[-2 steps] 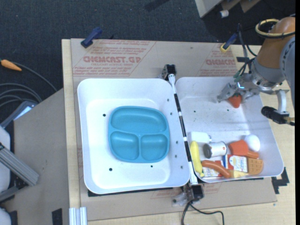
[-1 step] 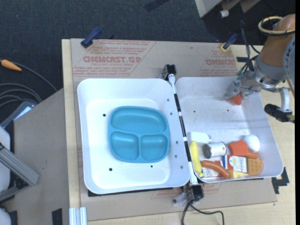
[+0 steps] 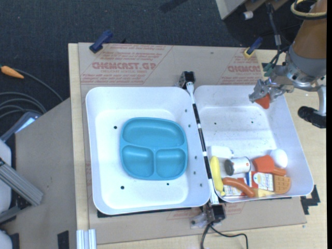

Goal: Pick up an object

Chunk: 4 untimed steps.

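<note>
White plastic makes up the two shallow bins on the bench. The left white bin [image 3: 98,139] holds a blue plastic plate with three sections [image 3: 153,148], lying flat in the middle. The right white bin [image 3: 238,113] has a pile of toy food along its near edge: a yellow banana-shaped toy [image 3: 216,173], a small can with a red and white label [image 3: 237,166], a white egg-shaped toy [image 3: 279,157], a long orange carrot-shaped toy [image 3: 241,187] and a tan waffle-shaped piece [image 3: 280,182] (they all touch or lean on each other).

Up at the far right corner of the right bin, the grey arm's two-finger gripper [image 3: 263,96] hangs just over the bin's edge. A small orange-red object [image 3: 264,102] sits at its tips, between the fingers, which are closed in on it. It is well apart from the pile of toys.
</note>
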Motion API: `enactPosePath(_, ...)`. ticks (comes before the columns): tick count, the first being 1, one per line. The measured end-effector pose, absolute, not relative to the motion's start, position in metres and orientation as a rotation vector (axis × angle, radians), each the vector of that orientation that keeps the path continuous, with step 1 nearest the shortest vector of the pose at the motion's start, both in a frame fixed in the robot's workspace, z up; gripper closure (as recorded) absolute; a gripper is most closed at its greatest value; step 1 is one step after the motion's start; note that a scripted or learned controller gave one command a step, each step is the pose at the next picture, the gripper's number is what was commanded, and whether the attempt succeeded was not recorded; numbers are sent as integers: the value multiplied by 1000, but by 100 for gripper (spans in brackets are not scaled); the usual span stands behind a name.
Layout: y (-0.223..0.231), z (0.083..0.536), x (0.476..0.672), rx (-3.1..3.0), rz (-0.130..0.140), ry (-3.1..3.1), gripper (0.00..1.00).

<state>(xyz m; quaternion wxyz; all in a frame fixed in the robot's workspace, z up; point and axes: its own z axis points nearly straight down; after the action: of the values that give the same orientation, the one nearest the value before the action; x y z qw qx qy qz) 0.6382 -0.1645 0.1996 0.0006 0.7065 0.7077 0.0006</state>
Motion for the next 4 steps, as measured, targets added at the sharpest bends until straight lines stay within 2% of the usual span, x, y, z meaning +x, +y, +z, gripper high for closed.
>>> enactPosePath(1, -77, 262, 602, 2221, 1, 2224, 100)
enactPosePath(2, -65, 266, 510, 2224, -2, 2223, 100)
enactPosePath(3, -24, 273, 479, 2223, -2, 2224, 100)
enactPosePath(4, 24, 259, 479, 2223, -3, 2224, 100)
